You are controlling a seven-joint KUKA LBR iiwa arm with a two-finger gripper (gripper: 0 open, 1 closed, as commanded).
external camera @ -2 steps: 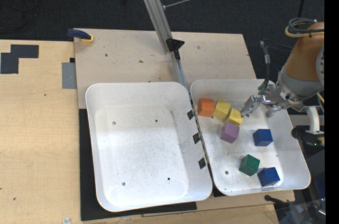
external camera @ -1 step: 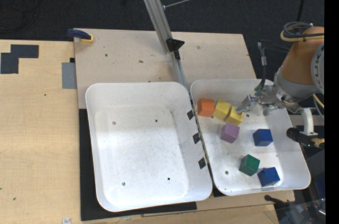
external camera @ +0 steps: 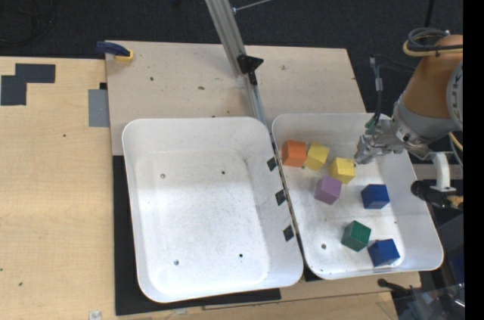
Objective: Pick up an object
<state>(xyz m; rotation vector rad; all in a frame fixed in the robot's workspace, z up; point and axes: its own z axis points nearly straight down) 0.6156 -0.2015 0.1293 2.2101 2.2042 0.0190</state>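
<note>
1. While I am watching from the overhead camera, the counter (external camera: 60, 182) is carrying two shallow white bins side by side, with a slanted metal rail (external camera: 223, 12) rising behind them.
2. I am seeing the left bin (external camera: 151, 160) sitting with only specks on its floor.
3. I am seeing the right bin (external camera: 423, 235) holding all seven cubes.
4. The arm (external camera: 431, 95) is reaching in from the right, over the right bin's upper right part.
5. The gripper (external camera: 366, 153) is hanging just right of the nearer yellow cube (external camera: 343, 169); I cannot tell whether it is parted or clenched, and nothing is showing in its grasp.
6. An orange cube (external camera: 295, 153) is sitting against a second yellow cube (external camera: 318, 156) near the bin's left wall.
7. A purple cube (external camera: 327, 190) is lying just below the nearer yellow cube.
8. A blue cube (external camera: 375, 196) is resting right of the purple one.
9. A green cube (external camera: 355, 235) and another blue cube (external camera: 384, 251) are sitting close together near the front rim.
</note>
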